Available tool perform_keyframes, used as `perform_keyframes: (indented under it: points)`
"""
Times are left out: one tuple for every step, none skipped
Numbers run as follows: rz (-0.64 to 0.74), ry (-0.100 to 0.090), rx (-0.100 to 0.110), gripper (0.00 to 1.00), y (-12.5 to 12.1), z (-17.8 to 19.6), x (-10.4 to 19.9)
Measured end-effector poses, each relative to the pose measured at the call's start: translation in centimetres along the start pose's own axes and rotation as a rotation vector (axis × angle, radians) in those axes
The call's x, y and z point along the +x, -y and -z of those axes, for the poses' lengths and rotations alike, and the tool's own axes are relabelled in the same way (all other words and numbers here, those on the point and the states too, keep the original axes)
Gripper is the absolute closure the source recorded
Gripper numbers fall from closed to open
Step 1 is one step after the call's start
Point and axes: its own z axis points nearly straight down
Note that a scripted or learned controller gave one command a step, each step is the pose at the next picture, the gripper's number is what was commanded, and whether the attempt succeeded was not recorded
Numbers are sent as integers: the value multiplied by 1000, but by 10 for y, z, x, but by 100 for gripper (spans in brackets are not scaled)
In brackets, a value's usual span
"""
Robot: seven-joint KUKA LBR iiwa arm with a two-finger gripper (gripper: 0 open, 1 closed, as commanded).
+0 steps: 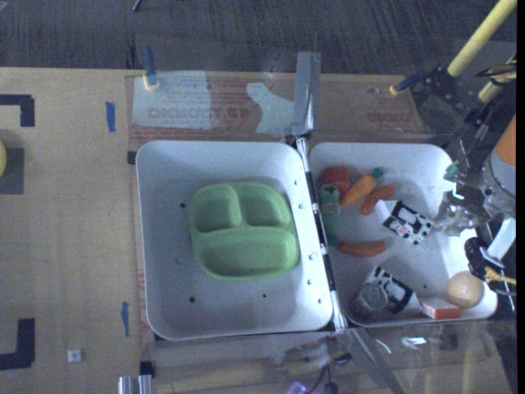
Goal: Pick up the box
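A small white box with black markings (pixel 408 222) lies tilted in the middle of the right bin (pixel 426 161). A flat orange-and-white box (pixel 440 309) rests by that bin's front rim. My gripper (pixel 456 217) hangs at the bin's right side, just right of the black-marked box and apart from it. I see nothing held in it. The arm's wrist and cables cover the bin's right wall.
Around the box lie toy carrots (pixel 358 189), a red pepper (pixel 335 176), a green can (pixel 330 197), an orange sausage (pixel 362 248), a black-and-white packet (pixel 385 290) and a tan round ball (pixel 464 288). The left bin (pixel 164 302) holds a green divided plate (pixel 244 229).
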Motion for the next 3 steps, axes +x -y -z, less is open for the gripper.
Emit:
perform_keyframes:
  points:
    - [-301,-4,-12,100,-22,-79,3]
    - [122,1,-1,100,0,25,-12]
    - [410,-1,-6,100,2,-110,-21]
